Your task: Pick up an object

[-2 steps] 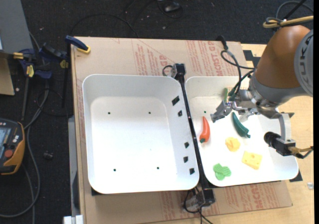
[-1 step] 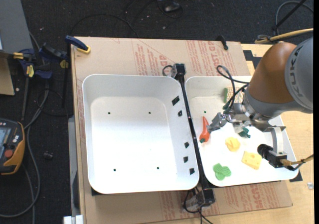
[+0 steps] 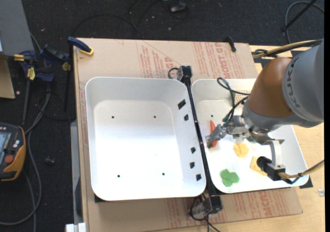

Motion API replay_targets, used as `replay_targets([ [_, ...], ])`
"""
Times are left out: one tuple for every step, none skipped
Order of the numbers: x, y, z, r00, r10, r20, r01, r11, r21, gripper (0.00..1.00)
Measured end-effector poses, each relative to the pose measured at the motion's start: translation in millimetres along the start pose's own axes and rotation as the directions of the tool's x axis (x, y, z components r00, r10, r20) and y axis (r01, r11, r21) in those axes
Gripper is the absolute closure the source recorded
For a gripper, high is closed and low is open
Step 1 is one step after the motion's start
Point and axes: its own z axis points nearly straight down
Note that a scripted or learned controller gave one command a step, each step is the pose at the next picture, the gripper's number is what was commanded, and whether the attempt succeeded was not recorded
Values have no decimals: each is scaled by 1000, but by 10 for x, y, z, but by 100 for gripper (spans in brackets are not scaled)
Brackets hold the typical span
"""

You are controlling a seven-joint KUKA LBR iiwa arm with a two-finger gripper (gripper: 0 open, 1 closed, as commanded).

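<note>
the big grey and orange arm [image 3: 289,92] hangs over the right bin [image 3: 299,146]. its claw [image 3: 220,134] sits low by the bin's left wall, at a small orange-red piece [image 3: 212,134]. i cannot tell how wide it is. a green blob [image 3: 229,177] and yellow bits [image 3: 240,149] lie near. the wall is close, so a grab could slip or bump it.

The gripper [image 3: 215,135] sits low in the right bin [image 3: 206,92], over an orange object [image 3: 212,125]. A green object [image 3: 229,177] and a yellow object [image 3: 240,149] lie nearby in that bin.
</note>
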Motion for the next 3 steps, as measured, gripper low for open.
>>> replay_targets([
  [-10,7,-120,1000,1,2,-1,1000,-3,100],
  [-46,-74,-606,1000,1,2,-1,1000,-2,100],
  [-119,-123,-1173,1000,1,2,-1,1000,-3,100],
])
